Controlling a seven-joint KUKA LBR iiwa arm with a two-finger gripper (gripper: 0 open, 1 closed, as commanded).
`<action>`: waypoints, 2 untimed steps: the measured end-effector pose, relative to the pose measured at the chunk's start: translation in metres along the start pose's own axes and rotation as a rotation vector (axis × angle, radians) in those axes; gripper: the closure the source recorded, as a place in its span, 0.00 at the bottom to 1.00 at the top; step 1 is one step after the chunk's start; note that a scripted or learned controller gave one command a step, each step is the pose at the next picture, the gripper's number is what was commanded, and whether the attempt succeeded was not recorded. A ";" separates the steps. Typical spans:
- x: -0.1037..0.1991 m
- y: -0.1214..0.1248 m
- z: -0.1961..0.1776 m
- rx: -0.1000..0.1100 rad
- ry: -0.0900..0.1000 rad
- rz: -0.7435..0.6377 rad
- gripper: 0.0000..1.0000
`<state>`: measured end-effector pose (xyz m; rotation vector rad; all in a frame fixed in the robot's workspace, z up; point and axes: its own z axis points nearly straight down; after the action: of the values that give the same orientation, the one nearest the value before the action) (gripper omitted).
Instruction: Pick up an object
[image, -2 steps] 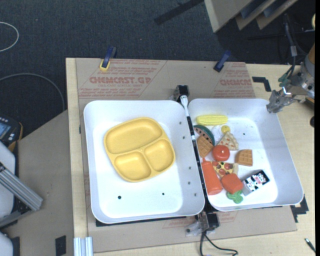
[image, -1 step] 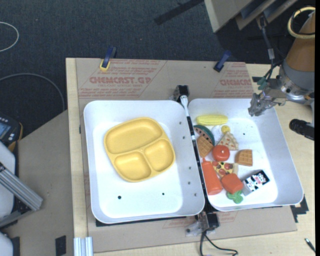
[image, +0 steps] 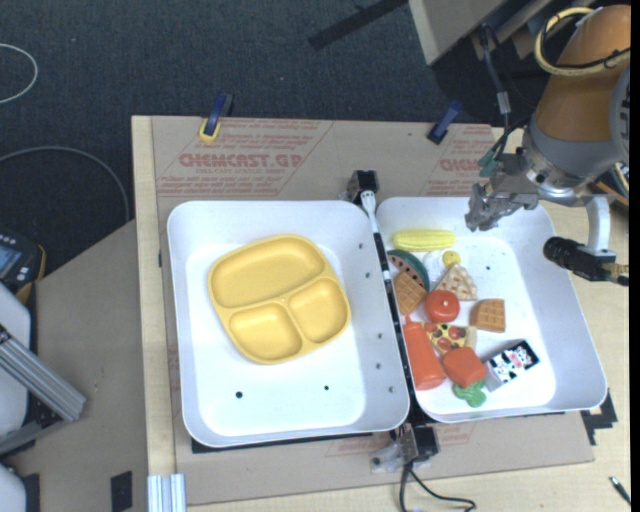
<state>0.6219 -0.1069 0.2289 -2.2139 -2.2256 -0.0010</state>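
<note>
Gripper (image: 484, 217): above the right bin's (image: 575, 330) far end; grip state cannot be told.
Toys: corn cob (image: 424, 239), tomato (image: 443, 306), waffle (image: 489, 315), carrot (image: 422, 355) clustered along the right bin's left side.
Left bin (image: 190, 300): yellow divided plate (image: 278, 297).

The pincer (image: 482, 220) hangs over the right bin (image: 560, 300) near its twelve o'clock rim, just beside a corn cob (image: 423, 239). Toy foods crowd that bin's nine o'clock side. A yellow divided plate (image: 277, 297) lies in the left bin (image: 200, 380).
</note>
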 end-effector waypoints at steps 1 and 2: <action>0.047 -0.017 -0.007 0.001 0.000 0.001 1.00; 0.063 -0.015 -0.002 0.002 -0.001 0.003 1.00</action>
<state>0.6068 -0.0438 0.2313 -2.2168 -2.2218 0.0022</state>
